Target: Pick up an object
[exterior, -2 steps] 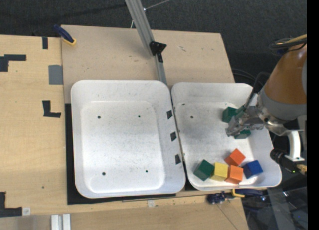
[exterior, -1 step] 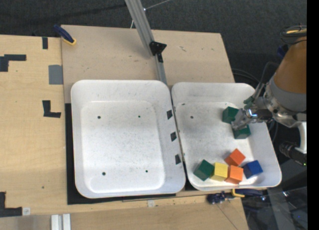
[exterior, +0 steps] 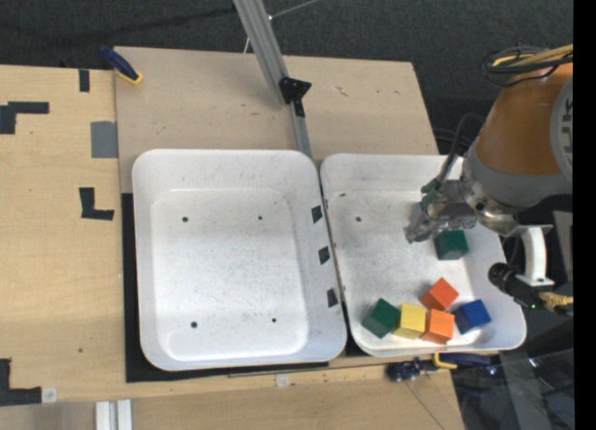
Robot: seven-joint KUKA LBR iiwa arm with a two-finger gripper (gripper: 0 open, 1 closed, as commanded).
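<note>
While the wooden tabletop bears two shallow white plastic bins, the left white bin sits beside the right white bin, into which the grey arm with its orange band reaches. Its tool hangs low over the right bin's middle, touching or just above a dark green cube; whether it grips cannot be told. Near the front rim cluster a green cube, yellow cube, two orange cubes and a blue cube, none with a clear long axis.
</note>
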